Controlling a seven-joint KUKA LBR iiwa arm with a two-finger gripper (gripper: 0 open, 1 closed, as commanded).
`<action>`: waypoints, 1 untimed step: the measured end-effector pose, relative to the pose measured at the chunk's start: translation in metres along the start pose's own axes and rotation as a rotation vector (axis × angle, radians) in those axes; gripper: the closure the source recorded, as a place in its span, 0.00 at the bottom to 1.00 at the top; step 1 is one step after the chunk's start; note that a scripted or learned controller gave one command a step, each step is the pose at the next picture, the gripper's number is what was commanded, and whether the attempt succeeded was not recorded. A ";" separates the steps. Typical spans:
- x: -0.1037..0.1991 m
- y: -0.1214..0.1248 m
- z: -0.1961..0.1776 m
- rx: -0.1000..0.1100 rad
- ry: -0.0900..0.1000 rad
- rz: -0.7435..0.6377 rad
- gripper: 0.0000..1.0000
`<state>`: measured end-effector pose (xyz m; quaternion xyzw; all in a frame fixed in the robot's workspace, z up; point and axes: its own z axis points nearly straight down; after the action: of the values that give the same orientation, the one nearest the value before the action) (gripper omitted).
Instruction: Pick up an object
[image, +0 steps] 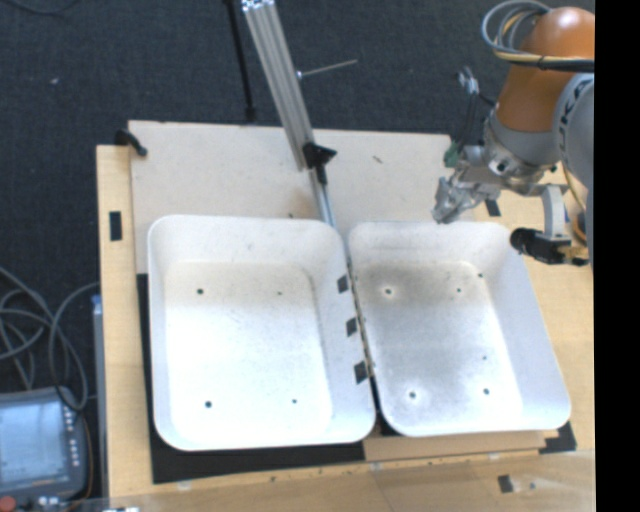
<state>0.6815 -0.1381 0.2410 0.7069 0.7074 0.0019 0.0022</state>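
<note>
You can see the gripper (447, 208) hanging just past the far rim of the right bin (520, 300), but it is too small and blurred to read its grip. The arm (535, 90) is cut off at the right edge. No object to pick can be made out in the right bin or the left bin (170, 300).

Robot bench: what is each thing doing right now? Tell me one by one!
Pincer: up above the far edge of the right bin, nothing seen in it.
Arm: bent in from the right, orange band on top.
Left bin: lying flat, speckled with dirt.
Right bin: lying flat, touching the left one, dark smudge on its floor.
Metal pole: slanting down to where the bins meet.
Small screen: sitting on the floor, bottom left.
</note>
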 end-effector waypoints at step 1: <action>0.052 -0.022 0.006 0.007 0.000 -0.004 1.00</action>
<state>0.6591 -0.0862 0.2345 0.7054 0.7088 -0.0004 -0.0001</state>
